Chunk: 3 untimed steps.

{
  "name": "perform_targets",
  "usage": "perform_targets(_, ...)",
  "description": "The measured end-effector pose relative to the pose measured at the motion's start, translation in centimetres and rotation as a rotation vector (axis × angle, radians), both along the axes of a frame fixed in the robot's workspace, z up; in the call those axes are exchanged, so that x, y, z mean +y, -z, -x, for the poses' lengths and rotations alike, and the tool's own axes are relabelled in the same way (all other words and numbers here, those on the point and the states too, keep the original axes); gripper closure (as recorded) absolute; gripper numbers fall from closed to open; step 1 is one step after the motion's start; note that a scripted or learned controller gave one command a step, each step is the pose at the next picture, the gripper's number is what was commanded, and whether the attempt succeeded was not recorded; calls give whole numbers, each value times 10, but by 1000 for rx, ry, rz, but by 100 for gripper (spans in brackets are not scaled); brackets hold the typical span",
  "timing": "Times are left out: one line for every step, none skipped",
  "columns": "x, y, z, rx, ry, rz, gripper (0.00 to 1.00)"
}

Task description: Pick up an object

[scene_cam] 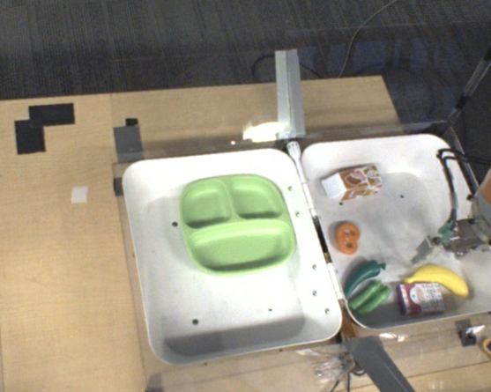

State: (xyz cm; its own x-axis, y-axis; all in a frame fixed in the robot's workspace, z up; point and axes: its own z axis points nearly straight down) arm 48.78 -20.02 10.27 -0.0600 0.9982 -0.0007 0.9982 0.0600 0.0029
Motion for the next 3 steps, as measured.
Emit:
perform_targets(-6,-56,-1,-2,60,1,0)
perform_targets(-5,-7,0,0,-32,0,0)
perform_targets(-6,-49,-4,-2,-174,1,0)
